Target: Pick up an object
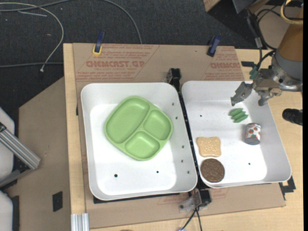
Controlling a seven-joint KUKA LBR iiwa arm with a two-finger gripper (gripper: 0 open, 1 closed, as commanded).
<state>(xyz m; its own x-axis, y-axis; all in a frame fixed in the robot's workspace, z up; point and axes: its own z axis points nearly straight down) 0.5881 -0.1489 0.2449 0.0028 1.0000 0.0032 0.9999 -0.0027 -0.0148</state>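
You have four small things in the right bin (269,174): a green pod (238,114) toward the back, a small can (251,133) lying just in front of and right of it, a tan toast slice (209,147) near the bin's left wall, and a round brown patty (212,170) touching the toast's front edge, close to the front rim. The tool (251,96) hangs over the back of that bin, just behind the pod and apart from it; its two fingers (239,95) stand spread, with nothing between them. Your arm (291,57) comes in from the right edge, grey at the wrist with the orange band above. In the left bin (96,172) you see one green plate (138,127) with three compartments, set at a slant near the middle. Both bins sit side by side on a cardboard sheet (144,57) that covers the bench, held at its back edge by two blue clips (99,42), and a black clamp (173,75) sits at the back where the bins meet. Grey cables (53,13) trail over the dark floor behind.
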